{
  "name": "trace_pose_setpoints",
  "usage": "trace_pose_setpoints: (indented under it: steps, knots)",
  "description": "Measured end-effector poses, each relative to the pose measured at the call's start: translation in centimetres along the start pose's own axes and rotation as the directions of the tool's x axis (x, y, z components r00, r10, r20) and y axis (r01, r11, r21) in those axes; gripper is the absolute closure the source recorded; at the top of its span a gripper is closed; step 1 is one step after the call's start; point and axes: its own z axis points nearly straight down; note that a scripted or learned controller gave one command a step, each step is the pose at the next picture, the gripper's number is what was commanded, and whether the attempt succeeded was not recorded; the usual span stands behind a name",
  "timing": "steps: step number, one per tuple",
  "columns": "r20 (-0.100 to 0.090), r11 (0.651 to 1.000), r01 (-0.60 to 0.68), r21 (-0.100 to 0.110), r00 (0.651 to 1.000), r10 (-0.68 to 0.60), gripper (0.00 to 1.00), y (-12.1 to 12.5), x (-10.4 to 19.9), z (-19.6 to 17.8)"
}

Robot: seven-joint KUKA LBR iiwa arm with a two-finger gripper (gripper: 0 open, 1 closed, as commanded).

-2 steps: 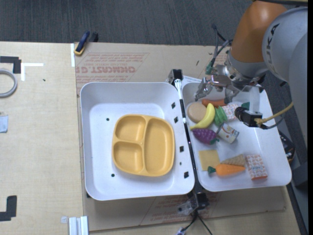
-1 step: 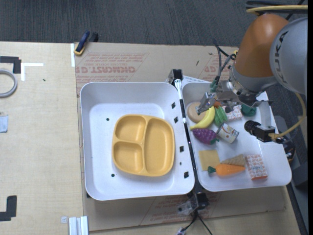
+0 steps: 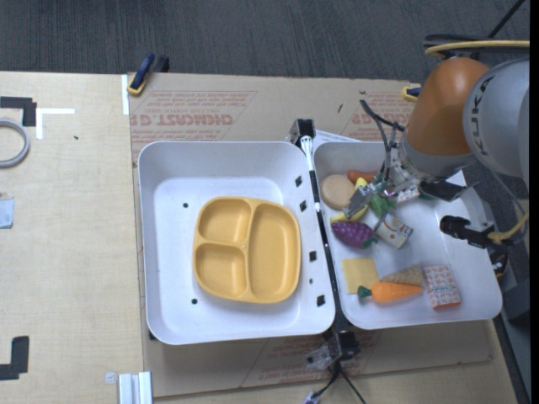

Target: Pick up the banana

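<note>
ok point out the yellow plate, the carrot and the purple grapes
yellow plate point(image 3: 248, 249): camera view, ridge between its compartments
carrot point(image 3: 396, 292): camera view, middle of the orange body
purple grapes point(image 3: 354, 233): camera view, centre of the bunch

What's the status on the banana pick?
Gripper low in right bin, over the toy pile. Banana barely peeking out beside purple grapes, not visibly held. Grapes and small carton crowd it.

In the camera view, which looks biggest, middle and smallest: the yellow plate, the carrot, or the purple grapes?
Largest to smallest, as they look from the fixed camera:
1. yellow divided plate, by far the biggest
2. carrot
3. purple grapes
The carrot and grapes look close in size, so their order is unsure.
</note>
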Motion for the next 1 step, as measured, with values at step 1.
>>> trace_pose_setpoints:
  steps: [1]
  knots:
    - [0.006, 1.0, -0.002, -0.005, 1.0, 0.002, 1.0, 0.09, -0.19, -1.07]
